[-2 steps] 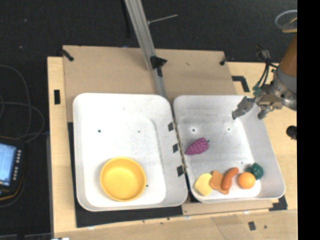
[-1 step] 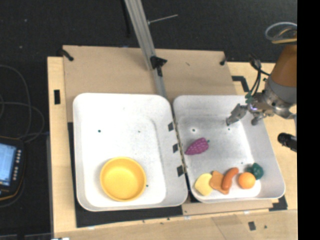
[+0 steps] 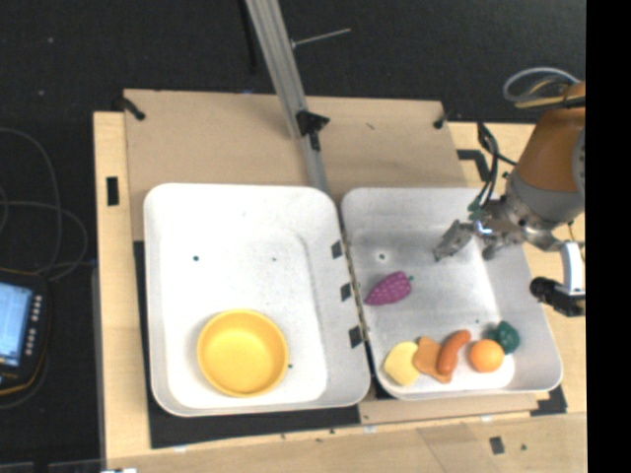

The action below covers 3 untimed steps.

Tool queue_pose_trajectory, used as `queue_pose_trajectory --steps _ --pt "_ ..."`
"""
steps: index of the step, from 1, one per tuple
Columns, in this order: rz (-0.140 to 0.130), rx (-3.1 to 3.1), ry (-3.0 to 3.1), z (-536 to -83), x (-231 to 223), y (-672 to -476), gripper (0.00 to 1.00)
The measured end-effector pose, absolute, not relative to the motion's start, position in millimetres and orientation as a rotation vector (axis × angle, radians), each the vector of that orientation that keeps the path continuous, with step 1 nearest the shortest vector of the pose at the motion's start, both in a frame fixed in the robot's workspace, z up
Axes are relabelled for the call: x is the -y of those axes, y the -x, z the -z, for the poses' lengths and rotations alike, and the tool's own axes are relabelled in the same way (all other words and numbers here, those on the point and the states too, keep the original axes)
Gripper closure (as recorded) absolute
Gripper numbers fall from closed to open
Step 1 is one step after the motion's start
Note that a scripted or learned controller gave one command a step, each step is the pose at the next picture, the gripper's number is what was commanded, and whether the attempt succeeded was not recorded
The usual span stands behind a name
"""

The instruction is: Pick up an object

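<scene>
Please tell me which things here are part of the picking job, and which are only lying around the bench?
Part of the job:
gripper
purple grapes
orange ball
carrot
yellow piece
green piece
yellow bowl

Only lying around:
metal pole
screen device
black cable

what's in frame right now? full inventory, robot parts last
left bin: 1, white, left half of the bench
right bin: 1, white, beside the left bin on its right
bowl: 1, yellow, near corner of the left bin
grape bunch: 1, purple, left-centre of the right bin
yellow toy: 1, pale yellow, near edge of the right bin
carrot-like toy: 1, orange, beside the yellow toy
sausage-like toy: 1, red-orange, leaning against the carrot-like toy
orange: 1, orange, near right corner of the right bin
green toy: 1, dark green, next to the orange
pole: 1, grey metal, slanting in from the top
handheld screen: 1, dark, far left edge
arm: 1, grey with orange band, from the right
gripper: 1, grey, over the right bin's far right part
</scene>
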State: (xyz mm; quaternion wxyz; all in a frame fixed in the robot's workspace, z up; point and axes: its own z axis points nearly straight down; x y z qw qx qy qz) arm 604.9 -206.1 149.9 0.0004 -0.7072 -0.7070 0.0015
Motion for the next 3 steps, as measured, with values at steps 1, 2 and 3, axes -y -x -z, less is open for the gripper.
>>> queue_pose_trajectory --steps 1,2,3 --pt "0.002 2.224 2.226 -164 207 -606.6 1.0" --pt "0.004 2.228 2.226 -222 217 -612.9 1.0" --pt "-0.003 2.222 2.223 -200 218 -613.2 1.0"
